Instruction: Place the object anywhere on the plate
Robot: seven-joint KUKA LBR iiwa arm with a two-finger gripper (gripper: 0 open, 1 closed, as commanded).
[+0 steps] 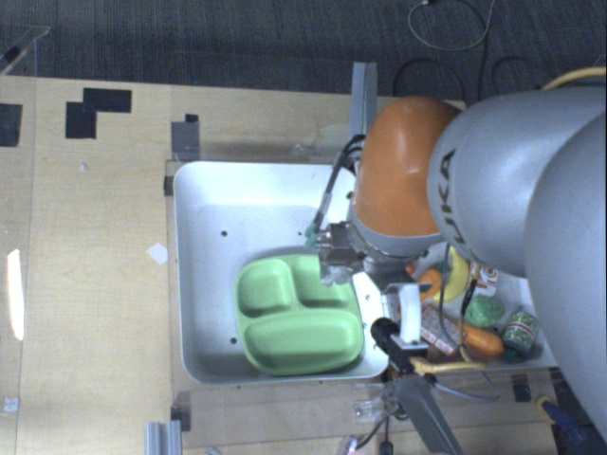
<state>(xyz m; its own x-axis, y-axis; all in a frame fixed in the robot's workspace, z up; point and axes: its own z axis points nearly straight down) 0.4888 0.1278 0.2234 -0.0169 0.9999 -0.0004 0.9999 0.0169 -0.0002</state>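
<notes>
Left bin first, white and shallow, with the green plate lying in its near right corner, three compartments showing. Just above the plate's right edge, the gripper, buried under the orange band and grey arm; can't tell whether wide, narrow or holding anything. Further right, a jumble of objects in the other bin, yellow, orange, green, mostly covered. Which one is the task's thing: impossible to say. Risk from here, by judgement: release so close to the rim, object tipping off into the bin.
</notes>
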